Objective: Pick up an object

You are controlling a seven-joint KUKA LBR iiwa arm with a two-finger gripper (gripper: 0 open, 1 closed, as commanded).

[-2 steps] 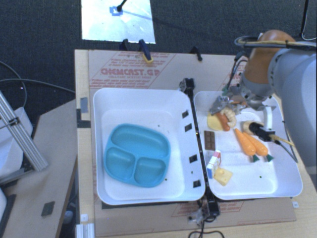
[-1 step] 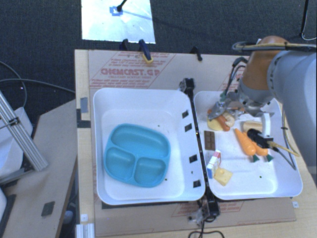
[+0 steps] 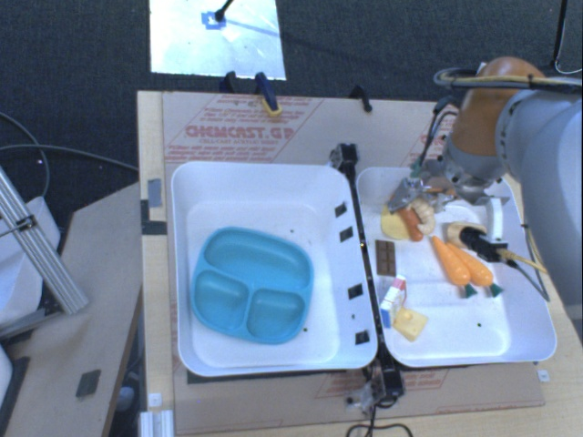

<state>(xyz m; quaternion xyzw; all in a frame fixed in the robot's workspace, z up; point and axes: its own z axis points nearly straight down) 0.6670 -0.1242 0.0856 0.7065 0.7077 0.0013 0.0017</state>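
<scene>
My gripper [image 3: 405,193] hangs low over the back left part of the right bin [image 3: 524,340], the grey arm reaching in from the right. Just below its tip lie a reddish sausage in a bun [image 3: 418,221] and a pale yellow piece [image 3: 393,227]. I cannot make out anything held in the gripper. A brown chocolate bar [image 3: 386,259] lies near the bin's left wall. Two orange carrots [image 3: 453,260] [image 3: 481,270] lie side by side in the middle. A small white carton [image 3: 393,299] and a yellow cheese wedge [image 3: 410,324] sit towards the front.
The left bin [image 3: 219,185] holds a blue divided plate [image 3: 252,284]. A black divider with clips [image 3: 357,244] runs between the bins. A white oblong piece [image 3: 495,217] lies at the right bin's far right, under the arm.
</scene>
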